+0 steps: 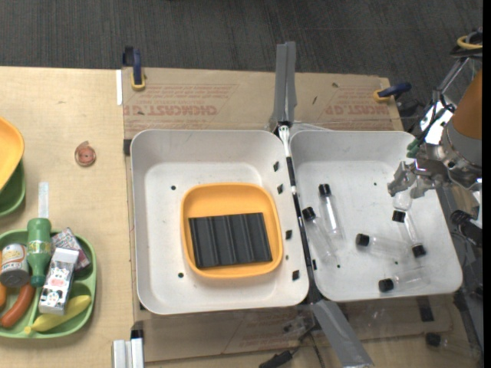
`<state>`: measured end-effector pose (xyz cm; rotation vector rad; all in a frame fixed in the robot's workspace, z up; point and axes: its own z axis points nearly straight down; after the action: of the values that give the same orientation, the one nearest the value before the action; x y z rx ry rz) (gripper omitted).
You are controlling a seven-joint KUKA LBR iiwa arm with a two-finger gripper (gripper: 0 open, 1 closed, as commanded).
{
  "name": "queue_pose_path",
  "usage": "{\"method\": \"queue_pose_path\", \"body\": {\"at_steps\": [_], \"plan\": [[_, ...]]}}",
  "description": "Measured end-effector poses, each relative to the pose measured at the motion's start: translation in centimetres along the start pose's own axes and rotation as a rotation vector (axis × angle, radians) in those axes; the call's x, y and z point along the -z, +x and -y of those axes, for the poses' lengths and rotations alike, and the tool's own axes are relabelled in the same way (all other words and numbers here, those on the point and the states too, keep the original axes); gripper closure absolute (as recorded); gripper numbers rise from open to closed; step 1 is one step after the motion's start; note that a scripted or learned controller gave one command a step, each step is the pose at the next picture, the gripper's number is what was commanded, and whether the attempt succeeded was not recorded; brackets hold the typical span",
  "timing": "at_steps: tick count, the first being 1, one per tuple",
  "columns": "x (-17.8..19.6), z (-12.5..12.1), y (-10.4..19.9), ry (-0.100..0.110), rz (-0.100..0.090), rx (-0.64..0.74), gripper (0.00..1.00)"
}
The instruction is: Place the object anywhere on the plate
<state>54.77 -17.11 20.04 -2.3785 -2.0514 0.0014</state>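
From above, the orange plate [230, 231] sits square in the left bin [153, 205] with a dark ribbed insert on it, waiting as the drop spot. The clear black-capped tubes [328, 205] lie scattered in the right bin [345, 159], right of the plate. The gripper [405, 184] hangs over that bin's far right side, near the tubes, presumably to pick one; whether it is clenched, I cannot tell.

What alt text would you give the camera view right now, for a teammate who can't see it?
The gripper hovers over the right bin, above several clear tubes with black caps. In the left bin, an orange plate carries a dark ridged insert.
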Motion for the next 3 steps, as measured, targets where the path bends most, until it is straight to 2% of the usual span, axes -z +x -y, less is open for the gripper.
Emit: {"method": "queue_pose_path", "body": {"at_steps": [1, 2, 3], "plan": [[3.3, -3.5, -3.3, -0.001, 0.002, 0.236, 1.0], [7.2, -11.8, -3.4, -0.001, 0.002, 0.361, 1.0], [14.3, -11.8, -3.4, -0.003, 0.003, 0.601, 1.0]]}}
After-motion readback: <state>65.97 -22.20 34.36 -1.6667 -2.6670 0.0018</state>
